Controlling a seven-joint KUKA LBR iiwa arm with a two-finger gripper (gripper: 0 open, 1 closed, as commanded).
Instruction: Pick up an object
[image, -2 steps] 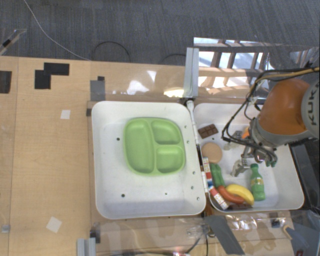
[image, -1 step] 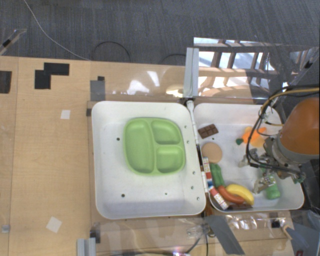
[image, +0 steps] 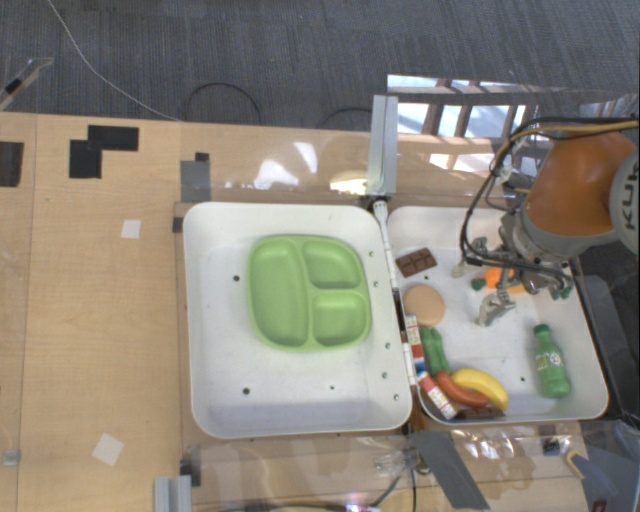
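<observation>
The right bin (image: 590, 400) holds the loose objects. A brown chocolate bar (image: 416, 262) lies near its left wall, with a tan round bun (image: 425, 303) just below it. Further down come a slim green item (image: 433, 348), a yellow banana (image: 480, 383) lying over a red piece (image: 472, 398), and a red-and-white item (image: 437, 394) by the left wall. A green bottle (image: 549, 360) lies at the right side. My gripper (image: 496, 305) hangs low over the bin's upper middle, above bare floor, with a small orange object (image: 497, 276) close beside the wrist. It touches none of the other objects.
The left bin (image: 230, 400) holds a green divided plate (image: 308, 292) in its middle. The grey arm with its orange band (image: 575, 185) comes in from the upper right over the right bin's back corner. A metal post (image: 382, 140) stands behind the wall between the bins.
</observation>
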